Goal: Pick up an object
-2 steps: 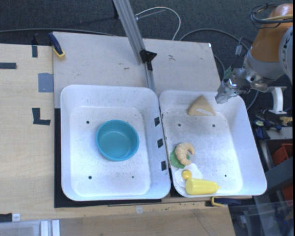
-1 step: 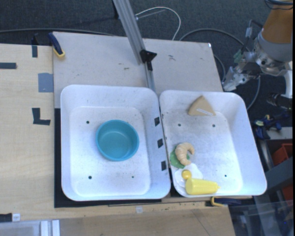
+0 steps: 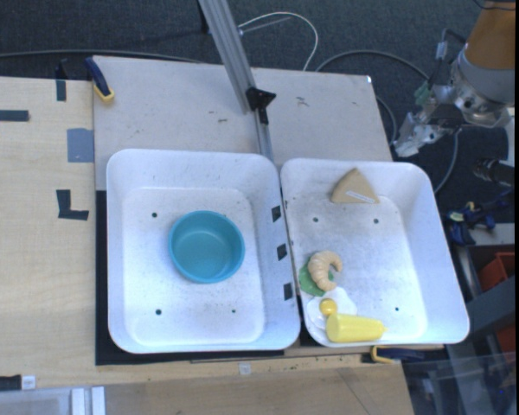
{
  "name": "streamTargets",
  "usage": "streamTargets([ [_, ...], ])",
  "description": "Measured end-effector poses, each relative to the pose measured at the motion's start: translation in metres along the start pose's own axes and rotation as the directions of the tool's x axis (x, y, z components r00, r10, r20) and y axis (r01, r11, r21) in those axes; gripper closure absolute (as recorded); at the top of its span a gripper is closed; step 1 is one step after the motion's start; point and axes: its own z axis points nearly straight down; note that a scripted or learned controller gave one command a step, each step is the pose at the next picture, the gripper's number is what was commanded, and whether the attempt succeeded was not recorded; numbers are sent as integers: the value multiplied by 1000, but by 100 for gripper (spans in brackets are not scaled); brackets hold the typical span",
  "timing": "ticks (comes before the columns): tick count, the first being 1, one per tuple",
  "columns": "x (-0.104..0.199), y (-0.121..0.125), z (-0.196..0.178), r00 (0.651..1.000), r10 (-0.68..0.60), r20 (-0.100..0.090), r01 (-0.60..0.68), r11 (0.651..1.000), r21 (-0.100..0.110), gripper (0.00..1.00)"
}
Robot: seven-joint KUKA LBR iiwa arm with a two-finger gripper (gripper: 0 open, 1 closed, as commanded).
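Grey arm (image 3: 484, 89) with orange band (image 3: 493, 33), black cables, pale metallic tool (image 3: 413, 137) at its tip.

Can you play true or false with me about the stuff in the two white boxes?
1. The blue bowl sits in the left bin. True.
2. The tan wedge lies in the left bin. False: it is in the right bin, near its far edge.
3. The yellow toy lies at the right bin's near edge. True.
4. The gripper is touching the bowl. False: it is beyond the right bin's far right corner.
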Motion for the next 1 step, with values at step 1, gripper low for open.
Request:
streamTargets([
  [1, 57, 0, 3, 1000, -4, -1, 4, 1000, 2, 100],
])
